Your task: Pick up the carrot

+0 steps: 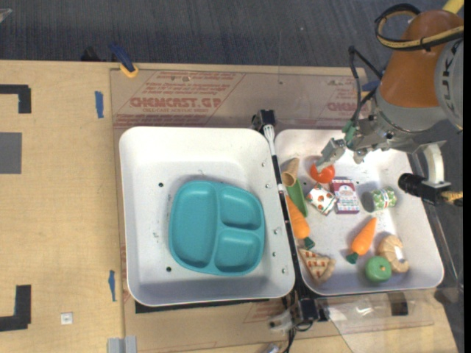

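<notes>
The tool [333, 151] hangs over the far part of the right bin [434, 259], just above a small red-orange piece [321, 173]; whether it is released or clenched cannot be told from this slant, and nothing is seen caught in it. The carrot [363, 237], orange with a green stub at its near end, lies tilted in the nearer half of the same bin, apart from the tool, with a pink carton [346, 196] and a small white carton [321, 200] between them. A second long orange piece [296, 218] lies along the bin's left wall. A green round piece [378, 269] sits just near of the carrot. In the left bin [140, 219] rests a teal divided plate [218, 226]. The pick appears not yet begun: the carrot lies untouched, so reach, grasp and lift are all left
</notes>
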Robot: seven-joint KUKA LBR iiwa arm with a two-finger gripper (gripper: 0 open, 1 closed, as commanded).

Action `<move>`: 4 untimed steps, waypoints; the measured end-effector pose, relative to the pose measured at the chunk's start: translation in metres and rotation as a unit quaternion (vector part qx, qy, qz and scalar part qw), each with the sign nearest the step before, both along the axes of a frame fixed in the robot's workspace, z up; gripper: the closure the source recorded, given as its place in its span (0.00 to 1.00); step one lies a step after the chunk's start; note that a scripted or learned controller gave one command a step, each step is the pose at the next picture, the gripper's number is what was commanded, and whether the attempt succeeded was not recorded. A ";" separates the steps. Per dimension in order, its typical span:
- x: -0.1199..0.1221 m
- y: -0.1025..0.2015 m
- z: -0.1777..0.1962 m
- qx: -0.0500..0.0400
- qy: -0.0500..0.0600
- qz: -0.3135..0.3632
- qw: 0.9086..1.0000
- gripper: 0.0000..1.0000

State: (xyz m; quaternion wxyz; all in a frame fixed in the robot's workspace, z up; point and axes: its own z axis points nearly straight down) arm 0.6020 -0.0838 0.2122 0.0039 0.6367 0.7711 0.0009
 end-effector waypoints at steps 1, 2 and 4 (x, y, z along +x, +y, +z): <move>-0.098 -0.027 -0.046 0.001 0.006 -0.052 0.999 0.00; -0.109 -0.043 -0.107 -0.005 -0.016 -0.128 0.992 0.00; -0.118 -0.055 -0.123 -0.002 -0.002 0.194 0.981 0.00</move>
